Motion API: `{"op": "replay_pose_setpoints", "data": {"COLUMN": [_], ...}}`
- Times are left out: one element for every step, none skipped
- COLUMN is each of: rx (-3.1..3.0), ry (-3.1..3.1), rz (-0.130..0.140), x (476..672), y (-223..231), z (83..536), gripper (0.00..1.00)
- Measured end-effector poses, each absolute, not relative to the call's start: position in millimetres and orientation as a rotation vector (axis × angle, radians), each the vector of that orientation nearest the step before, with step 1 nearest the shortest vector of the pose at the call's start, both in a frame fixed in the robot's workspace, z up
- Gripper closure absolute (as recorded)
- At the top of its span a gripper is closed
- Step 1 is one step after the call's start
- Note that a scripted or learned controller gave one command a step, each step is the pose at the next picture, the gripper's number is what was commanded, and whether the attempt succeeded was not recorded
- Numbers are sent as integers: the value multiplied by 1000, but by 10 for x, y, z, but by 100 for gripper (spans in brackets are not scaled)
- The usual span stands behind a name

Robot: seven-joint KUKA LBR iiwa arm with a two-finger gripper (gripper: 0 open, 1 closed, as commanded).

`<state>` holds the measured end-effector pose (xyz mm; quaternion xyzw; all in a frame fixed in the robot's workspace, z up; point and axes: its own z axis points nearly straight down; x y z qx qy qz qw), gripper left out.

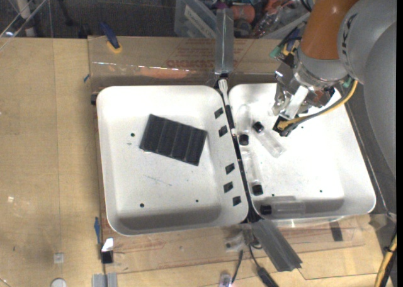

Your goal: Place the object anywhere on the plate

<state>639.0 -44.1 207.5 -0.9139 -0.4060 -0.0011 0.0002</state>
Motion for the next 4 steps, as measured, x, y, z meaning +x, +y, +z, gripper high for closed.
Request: {"op": "replay_pose_setpoints", "data": {"rx": [-2975,-3007,-3036,-3120], "ry": [-999,-903,-802,-369], "rz": [7,4,1,-3], "x": [5914,6082,5763,6034], "y": [-72,221,912,1168], "z": [2460,2235,2579,3049], "gripper": [100,100,100,100]}}
